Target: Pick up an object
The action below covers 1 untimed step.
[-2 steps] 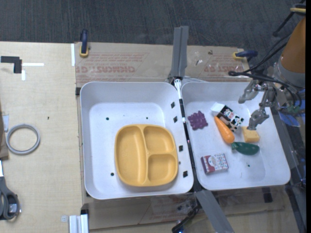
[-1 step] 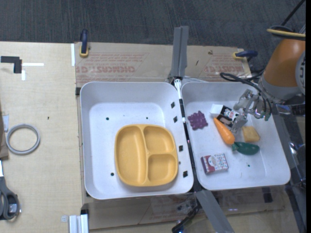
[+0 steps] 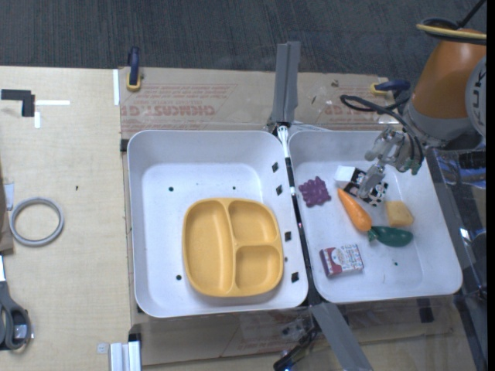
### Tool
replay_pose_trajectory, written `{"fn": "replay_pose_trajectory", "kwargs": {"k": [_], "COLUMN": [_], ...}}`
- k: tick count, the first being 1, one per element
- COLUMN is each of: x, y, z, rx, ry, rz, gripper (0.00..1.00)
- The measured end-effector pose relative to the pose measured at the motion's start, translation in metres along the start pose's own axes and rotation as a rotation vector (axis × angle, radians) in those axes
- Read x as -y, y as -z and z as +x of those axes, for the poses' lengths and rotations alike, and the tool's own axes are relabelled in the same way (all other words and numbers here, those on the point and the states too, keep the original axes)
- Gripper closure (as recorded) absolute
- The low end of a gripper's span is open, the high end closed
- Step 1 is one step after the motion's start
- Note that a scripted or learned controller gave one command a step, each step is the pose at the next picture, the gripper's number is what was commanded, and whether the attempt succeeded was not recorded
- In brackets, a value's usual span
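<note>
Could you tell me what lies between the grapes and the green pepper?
In the camera view, the carrot lies between the grapes and the pepper.

The arm [image 3: 452,83] shows a glossy orange band over a grey wrist, black cables looping beside it, and a small silvery metal gripper [image 3: 377,178].

Robot lab: clamped bench [image 3: 62,153], two bins [image 3: 147,230].

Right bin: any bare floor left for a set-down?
Yes: the right bin has bare floor along its near edge, right of the red packet and below the green item. Crowded mid-bin: grapes, carrot, yellow block, with the pincer over them.
</note>
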<state>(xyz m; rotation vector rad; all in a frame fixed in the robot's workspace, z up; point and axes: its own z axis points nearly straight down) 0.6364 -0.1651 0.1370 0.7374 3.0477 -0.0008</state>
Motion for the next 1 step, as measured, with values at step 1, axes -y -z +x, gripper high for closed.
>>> {"fn": "replay_pose_trajectory", "kwargs": {"k": [1], "x": [-0.0408], "y": [-0.0442], "z": [0.0231], "rx": [-0.003], "ry": [-0.144], "rz": [0.001], "gripper": [0.0]}}
